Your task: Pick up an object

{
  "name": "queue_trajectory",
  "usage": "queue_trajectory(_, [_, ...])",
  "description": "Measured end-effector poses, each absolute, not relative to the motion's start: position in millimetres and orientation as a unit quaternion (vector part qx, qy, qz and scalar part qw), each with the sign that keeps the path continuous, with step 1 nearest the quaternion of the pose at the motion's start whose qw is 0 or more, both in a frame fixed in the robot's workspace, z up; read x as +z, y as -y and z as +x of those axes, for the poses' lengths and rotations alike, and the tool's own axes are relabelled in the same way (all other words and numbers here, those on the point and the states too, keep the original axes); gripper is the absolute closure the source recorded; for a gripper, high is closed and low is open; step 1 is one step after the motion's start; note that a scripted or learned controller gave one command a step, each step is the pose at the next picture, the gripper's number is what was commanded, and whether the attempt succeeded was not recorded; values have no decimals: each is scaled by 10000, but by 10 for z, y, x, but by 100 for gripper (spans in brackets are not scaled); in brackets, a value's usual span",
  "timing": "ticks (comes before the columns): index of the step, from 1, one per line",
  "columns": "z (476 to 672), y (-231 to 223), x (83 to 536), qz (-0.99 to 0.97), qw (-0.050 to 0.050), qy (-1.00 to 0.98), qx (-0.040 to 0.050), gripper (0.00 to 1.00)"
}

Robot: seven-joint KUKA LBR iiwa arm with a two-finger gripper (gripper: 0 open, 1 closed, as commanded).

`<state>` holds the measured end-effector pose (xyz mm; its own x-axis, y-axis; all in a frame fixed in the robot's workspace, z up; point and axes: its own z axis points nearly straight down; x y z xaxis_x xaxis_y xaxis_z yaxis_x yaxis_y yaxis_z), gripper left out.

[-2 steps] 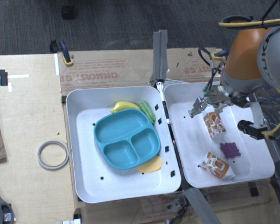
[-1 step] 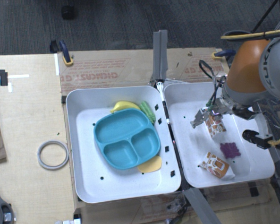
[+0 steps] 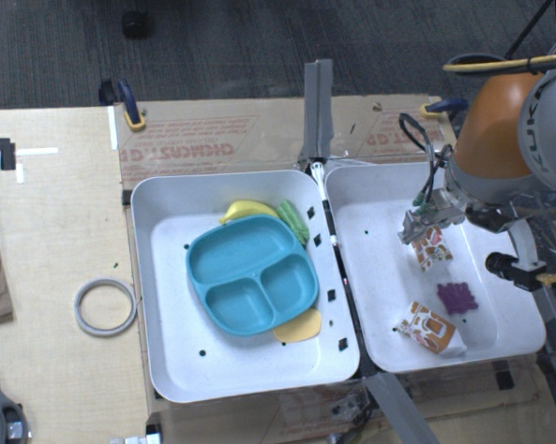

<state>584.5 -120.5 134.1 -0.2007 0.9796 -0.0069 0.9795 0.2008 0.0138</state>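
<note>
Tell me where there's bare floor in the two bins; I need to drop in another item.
Left bin: the blue tray takes most of it, with bare strips on the left and along the front. Right bin: bare at the left half, beside the divider; crowded at the right around the gripper, purple item and carton.

The scene was evenly and brightly lit from above, with no hard glare. The white bins [image 3: 161, 299] looked slightly washed out, with soft shadows along their inner walls. The blue tray [image 3: 253, 276] cast a faint shadow beneath it. Focus was fairly sharp on the wooden surface [image 3: 53, 230]; fine detail was grainy.
</note>
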Motion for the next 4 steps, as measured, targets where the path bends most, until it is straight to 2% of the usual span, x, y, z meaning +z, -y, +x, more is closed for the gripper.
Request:
queue_trajectory(1, [5628, 2227, 1856, 5626, 13, -8267, -3, 100])
queue_trajectory(2, [5628, 2223, 1854, 5625, 9, -8268, 0, 0])
queue_trajectory(3, [6273, 2199, 1720, 6692, 8, -7431, -4, 0])
queue_trajectory(4, [6198, 1895, 1037, 7011, 13, -7131, 0, 0])
